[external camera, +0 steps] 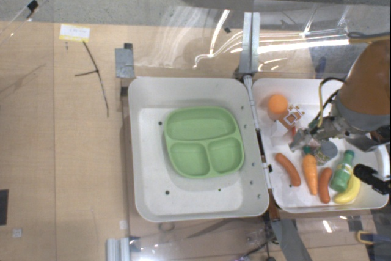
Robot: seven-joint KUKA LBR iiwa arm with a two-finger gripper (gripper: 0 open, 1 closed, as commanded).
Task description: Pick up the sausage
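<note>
From the overhead camera, the sausage (288, 169) lies free on the floor of the right bin (276, 195), toward its near left part, a slim reddish-brown link with rounded ends and a smooth skin, slanting from far left to near right. Nothing grips it, so I judge the pick not yet done: the reach, the grasp and the lift all remain. The end effector (310, 139) hangs over the middle of the same bin, just to the right of the sausage and a little farther back; it is a cluster of dull metal parts seen from above, and whether it is wide or narrow cannot be told from here. Just right of the sausage sits a tapered carrot (310, 172) with a matte orange body, then a second, redder carrot (324, 184), a green bottle (343, 172) and a curved yellow banana (348, 194) at the near right. A round orange (277, 104) rests at the far left of this bin. In the left bin (139, 150) lies a pale green plastic tray (202, 141) with three shallow compartments and rounded corners. Both bins are smooth white plastic on the wood-toned bench (58, 150).
</note>
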